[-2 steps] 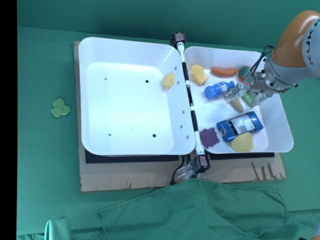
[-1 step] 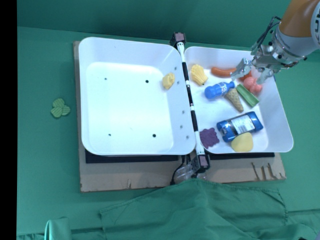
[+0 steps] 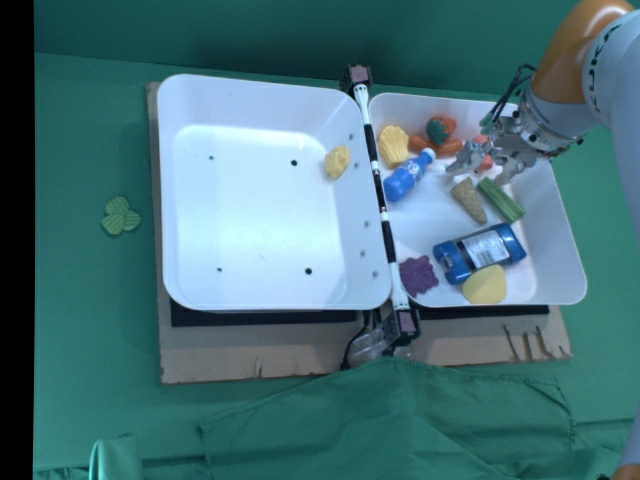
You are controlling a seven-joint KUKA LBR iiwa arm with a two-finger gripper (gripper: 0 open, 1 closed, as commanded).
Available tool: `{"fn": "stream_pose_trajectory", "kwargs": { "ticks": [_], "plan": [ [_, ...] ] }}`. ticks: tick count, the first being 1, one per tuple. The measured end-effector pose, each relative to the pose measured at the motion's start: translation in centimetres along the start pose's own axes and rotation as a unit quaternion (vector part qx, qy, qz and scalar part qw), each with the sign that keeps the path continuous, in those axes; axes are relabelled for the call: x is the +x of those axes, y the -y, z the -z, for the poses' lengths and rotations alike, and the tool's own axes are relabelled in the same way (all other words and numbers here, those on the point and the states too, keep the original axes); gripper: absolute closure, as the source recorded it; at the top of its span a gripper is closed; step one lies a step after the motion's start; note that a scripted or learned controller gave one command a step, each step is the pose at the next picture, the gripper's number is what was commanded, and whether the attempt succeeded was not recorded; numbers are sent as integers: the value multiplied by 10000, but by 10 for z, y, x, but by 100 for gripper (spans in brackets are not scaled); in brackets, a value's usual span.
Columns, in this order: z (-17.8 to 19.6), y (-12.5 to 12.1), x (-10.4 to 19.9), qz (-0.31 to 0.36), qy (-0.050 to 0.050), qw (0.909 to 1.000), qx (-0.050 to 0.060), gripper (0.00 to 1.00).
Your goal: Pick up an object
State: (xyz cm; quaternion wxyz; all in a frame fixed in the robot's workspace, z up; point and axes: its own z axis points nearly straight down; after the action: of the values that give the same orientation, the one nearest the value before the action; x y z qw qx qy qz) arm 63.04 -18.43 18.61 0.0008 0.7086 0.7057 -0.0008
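Your gripper (image 3: pixel 484 158) hovers low in the right bin (image 3: pixel 560 268) — over the carrot (image 3: pixel 452 146), beside the cone (image 3: pixel 468 199) and green stick (image 3: pixel 500 199); whether it grips anything, you cannot tell.

Light even, cool, from overhead. Left bin (image 3: pixel 265 193) floor shows a broad pale sheen, near glare toward its upper left. Shadows soft and short beneath the bins' front rims. Green cloth (image 3: pixel 90 298) evenly lit, slightly dim. Overall focus soft; small objects lack crisp edges. Colour cast bluish-green.
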Motion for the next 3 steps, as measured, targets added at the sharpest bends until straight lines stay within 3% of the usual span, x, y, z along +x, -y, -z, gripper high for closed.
{"fn": "stream_pose_trajectory", "kwargs": {
  "ticks": [1,2,3],
  "plan": [
    [5,0,0,2,8,10000,-21,0],
    [0,8,19,2,44,10000,-80,0],
    [-1,-27,-4,10,12,10000,-67,0]
  ]
}}
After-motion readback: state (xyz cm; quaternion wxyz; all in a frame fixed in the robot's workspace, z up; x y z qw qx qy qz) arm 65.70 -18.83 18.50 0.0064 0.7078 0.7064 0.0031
